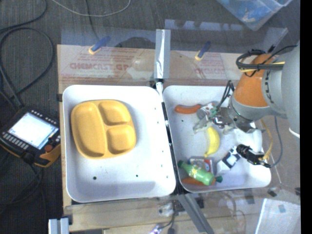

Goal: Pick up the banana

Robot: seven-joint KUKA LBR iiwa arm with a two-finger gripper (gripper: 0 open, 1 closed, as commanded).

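The yellow banana (212, 141) lies on the floor of the right bin (253, 182), curved, with its upper end pointing toward the back. My gripper (207, 122) hovers just over that upper end, reaching in from the right below the orange wrist band. Its metal fingers (198, 126) look spread, so it is open, and nothing sits between them. The banana's upper tip is partly covered by the gripper.
An orange-red sausage shape (187, 109) lies behind the gripper. A green bottle (197, 172), a small red box (201, 162) and a black-and-white item (229, 159) crowd the bin's front. The left bin (78, 184) holds a yellow divided plate (103, 127).
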